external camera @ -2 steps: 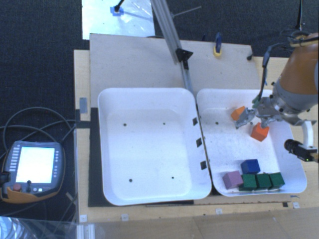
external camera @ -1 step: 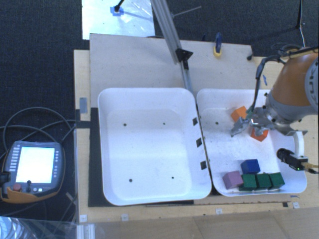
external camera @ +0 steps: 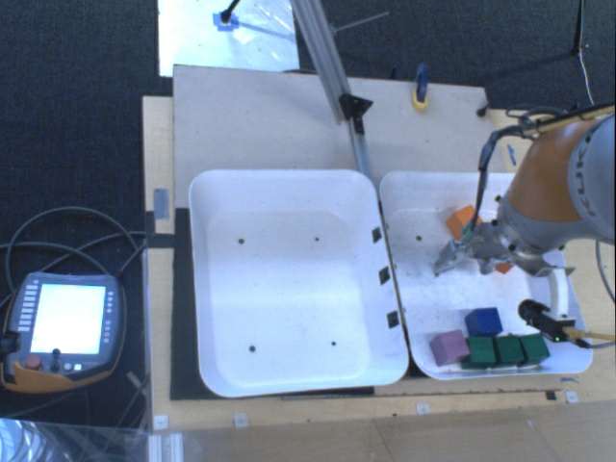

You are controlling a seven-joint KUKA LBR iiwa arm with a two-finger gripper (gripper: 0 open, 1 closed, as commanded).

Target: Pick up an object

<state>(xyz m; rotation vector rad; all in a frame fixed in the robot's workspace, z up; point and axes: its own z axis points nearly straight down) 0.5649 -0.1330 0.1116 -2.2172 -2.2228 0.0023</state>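
Hovering beside an orange block (external camera: 460, 221), the claw (external camera: 450, 257); no legible writing.

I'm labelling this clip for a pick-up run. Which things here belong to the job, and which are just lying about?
Part of the job:
pincer
orange block
blue block
green blocks
purple block
right bin

Just lying about:
left bin
teach pendant
blue clamp
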